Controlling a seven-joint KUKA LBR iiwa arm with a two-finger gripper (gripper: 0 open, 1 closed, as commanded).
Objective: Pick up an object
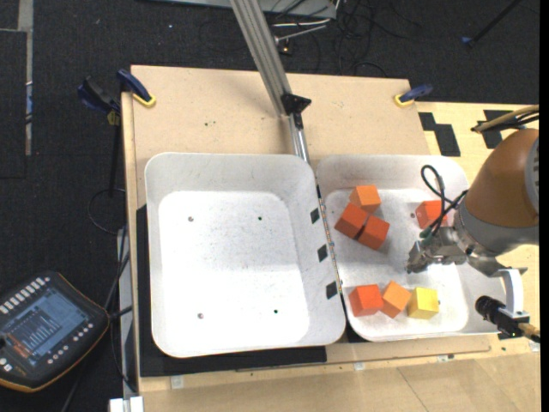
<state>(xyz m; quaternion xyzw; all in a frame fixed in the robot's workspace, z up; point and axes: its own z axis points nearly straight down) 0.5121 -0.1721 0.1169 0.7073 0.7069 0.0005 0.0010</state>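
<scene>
The arm (pixel 506 197) comes in from 3 o'clock and its pincer (pixel 422 258) hangs low over the right bin (pixel 446 172), near the middle of that bin's right half. I cannot tell if the pincer is wide or narrow. An orange block (pixel 428 213) lies just at 12 o'clock of it. Three orange blocks (pixel 362 217) sit together at 9 o'clock. At 6 o'clock is a row: red-orange block (pixel 366 299), orange block (pixel 396 299), yellow block (pixel 424 302). The left bin (pixel 232 247) lies beside, on the desk (pixel 223 110).
</scene>
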